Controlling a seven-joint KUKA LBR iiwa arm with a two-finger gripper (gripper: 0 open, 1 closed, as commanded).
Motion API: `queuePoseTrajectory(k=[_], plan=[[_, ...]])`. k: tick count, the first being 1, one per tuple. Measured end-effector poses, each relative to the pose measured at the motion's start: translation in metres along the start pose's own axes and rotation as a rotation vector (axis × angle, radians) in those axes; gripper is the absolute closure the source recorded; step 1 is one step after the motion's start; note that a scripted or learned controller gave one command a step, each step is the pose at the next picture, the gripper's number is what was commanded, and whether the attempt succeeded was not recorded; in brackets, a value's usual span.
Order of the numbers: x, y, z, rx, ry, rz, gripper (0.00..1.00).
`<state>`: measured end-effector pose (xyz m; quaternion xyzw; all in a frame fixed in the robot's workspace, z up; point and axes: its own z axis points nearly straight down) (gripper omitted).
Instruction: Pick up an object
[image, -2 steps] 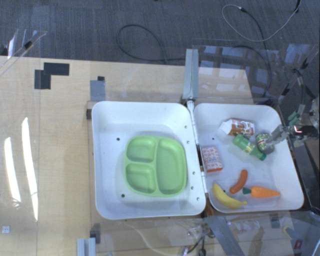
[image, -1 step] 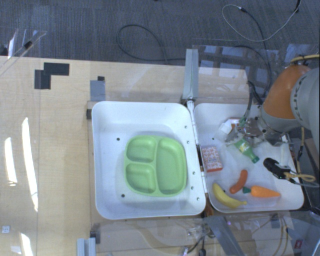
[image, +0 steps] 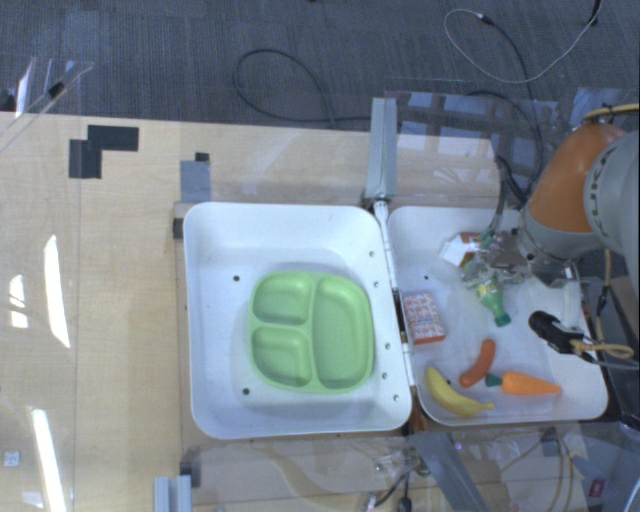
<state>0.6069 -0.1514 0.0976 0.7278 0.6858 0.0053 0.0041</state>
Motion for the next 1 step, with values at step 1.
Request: queuePoseTrajectory(k=[1], plan=[[0.0732, 0.0103, -0.0869, 0.008, -0.001, -0.027, 1.00]])
